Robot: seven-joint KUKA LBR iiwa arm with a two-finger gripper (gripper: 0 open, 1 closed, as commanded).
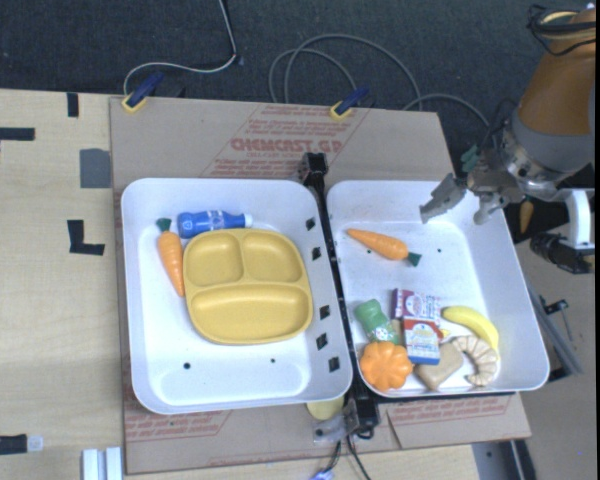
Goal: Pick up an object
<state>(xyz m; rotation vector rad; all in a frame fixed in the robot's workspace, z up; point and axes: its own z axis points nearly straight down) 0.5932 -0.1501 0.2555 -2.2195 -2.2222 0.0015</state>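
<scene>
While the gripper [464, 204] hangs empty, cardboard [270, 143] reads "CHEMCAST GP".

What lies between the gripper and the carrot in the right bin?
Nothing: in the camera view, bare white bin floor separates the gripper from the carrot to its lower left.

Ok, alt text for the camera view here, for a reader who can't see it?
The gripper hovers open over the right bin, above a carrot, holding nothing. Toy food clusters at that bin's near end; the left bin holds a yellow divided plate, another carrot and a blue bottle.
</scene>
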